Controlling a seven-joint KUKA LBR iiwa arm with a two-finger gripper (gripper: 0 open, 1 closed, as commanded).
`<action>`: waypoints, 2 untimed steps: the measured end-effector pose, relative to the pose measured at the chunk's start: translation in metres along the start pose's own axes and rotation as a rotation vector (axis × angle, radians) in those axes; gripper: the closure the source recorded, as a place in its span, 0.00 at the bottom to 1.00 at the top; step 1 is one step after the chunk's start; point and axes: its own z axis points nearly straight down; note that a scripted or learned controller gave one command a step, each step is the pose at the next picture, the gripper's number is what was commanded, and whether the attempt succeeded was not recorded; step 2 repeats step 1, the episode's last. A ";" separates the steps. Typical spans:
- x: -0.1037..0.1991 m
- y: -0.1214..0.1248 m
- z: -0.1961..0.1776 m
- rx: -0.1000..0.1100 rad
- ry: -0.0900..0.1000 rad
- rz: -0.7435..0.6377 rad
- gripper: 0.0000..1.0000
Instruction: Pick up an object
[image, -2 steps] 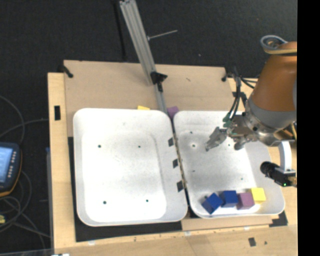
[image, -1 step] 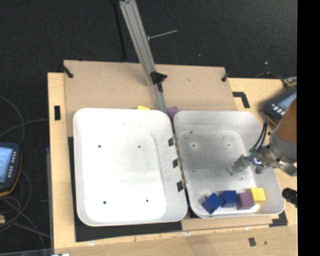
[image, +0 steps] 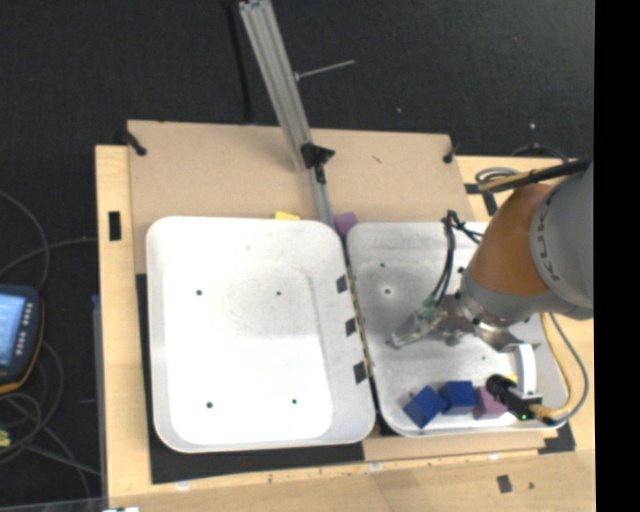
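Two blue blocks (image: 441, 400) side by side, long axes skewed, below tool (image: 408, 335).

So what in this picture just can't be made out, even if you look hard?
- Pincer: too small and blurred in the camera view to tell how it is set.
- Right bin: its right side is covered by the arm.
- Pink block: partly hidden by the blue blocks and dark cabling.
- Purple piece and yellow piece: mostly behind the bin rims.
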 end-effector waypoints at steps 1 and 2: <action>-0.004 0.001 -0.013 -0.005 0.001 0.007 1.00; -0.004 0.001 -0.013 -0.005 0.001 0.007 1.00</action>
